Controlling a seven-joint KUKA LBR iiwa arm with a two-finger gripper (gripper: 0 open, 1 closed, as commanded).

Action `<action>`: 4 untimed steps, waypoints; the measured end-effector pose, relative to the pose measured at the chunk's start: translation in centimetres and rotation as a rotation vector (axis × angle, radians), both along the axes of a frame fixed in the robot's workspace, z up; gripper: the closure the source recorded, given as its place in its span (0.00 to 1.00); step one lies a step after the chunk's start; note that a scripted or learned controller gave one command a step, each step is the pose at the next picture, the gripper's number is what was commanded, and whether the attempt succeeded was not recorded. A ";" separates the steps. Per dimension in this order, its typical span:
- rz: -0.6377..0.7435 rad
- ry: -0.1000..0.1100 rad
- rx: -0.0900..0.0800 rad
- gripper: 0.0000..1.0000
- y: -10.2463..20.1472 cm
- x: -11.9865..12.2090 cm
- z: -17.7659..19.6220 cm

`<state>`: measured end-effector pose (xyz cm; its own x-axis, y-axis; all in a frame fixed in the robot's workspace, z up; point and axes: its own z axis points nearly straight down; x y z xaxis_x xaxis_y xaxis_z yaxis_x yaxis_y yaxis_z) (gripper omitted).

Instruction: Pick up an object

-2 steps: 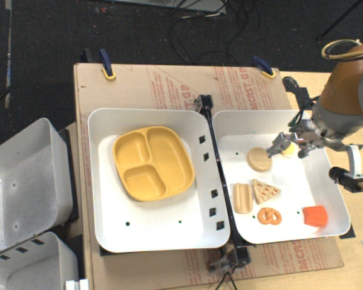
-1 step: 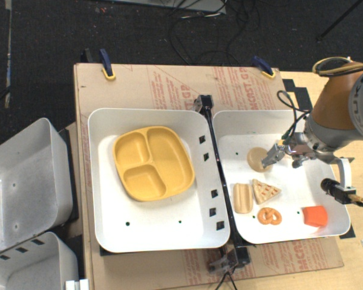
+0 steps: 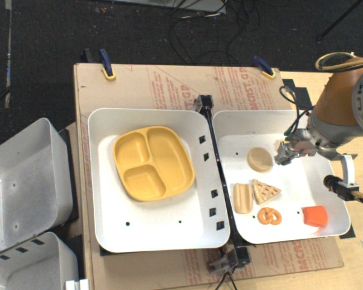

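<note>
The right bin holds a round tan cookie, a tan hot-dog bun, a pizza-slice wedge, a small pretzel and an orange block. My gripper hangs just right of the cookie, close to it, at the end of the grey arm with the orange band. Nothing shows between its fingers.
A yellow three-compartment plate lies in the left bin. A black divider runs between the bins. Blue clamps hold the cardboard at the back. Two further white bins stand off the bench to the left.
</note>
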<state>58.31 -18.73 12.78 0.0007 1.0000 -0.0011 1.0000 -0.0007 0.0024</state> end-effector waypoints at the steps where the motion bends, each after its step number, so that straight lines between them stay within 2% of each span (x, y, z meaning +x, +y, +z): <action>1: 0.003 -0.004 -0.001 1.00 0.1 -0.2 6.3; 3: 0.004 -0.005 -0.002 1.00 -0.6 0.4 17.4; 4: 0.009 0.002 0.002 1.00 4.9 1.1 16.7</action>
<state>59.43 -13.79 29.46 -0.0081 1.0000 0.0013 1.0000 0.0081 0.0001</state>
